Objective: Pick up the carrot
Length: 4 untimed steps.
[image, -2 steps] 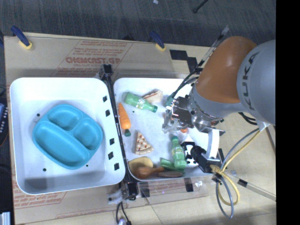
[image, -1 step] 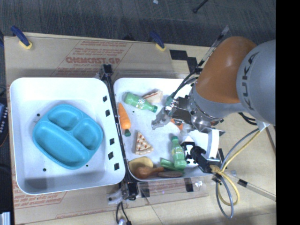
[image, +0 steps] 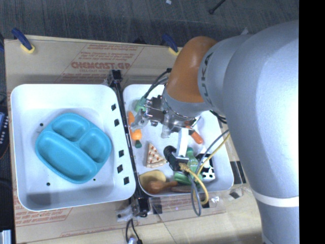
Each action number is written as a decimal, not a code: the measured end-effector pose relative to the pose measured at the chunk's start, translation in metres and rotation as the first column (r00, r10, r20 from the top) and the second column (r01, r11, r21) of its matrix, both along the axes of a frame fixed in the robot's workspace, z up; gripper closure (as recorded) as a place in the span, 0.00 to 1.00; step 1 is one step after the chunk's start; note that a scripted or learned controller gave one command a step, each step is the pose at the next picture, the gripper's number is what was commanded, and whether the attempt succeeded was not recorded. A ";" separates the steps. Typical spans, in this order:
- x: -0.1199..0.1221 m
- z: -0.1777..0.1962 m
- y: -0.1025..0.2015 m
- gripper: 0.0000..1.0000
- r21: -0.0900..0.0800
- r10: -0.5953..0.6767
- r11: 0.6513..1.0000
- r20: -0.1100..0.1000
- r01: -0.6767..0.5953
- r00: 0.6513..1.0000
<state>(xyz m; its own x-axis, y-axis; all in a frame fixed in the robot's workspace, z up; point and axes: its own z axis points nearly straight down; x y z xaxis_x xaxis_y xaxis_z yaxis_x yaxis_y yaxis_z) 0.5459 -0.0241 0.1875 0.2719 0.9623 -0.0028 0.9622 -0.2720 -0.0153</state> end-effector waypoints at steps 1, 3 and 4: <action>0.021 0.004 -0.032 0.00 -0.004 -0.317 0.948 0.009 0.317 0.948; 0.026 0.004 0.003 0.00 -0.007 -0.676 0.736 0.009 0.677 0.736; 0.032 0.004 0.014 0.00 -0.007 -0.745 0.667 0.012 0.745 0.667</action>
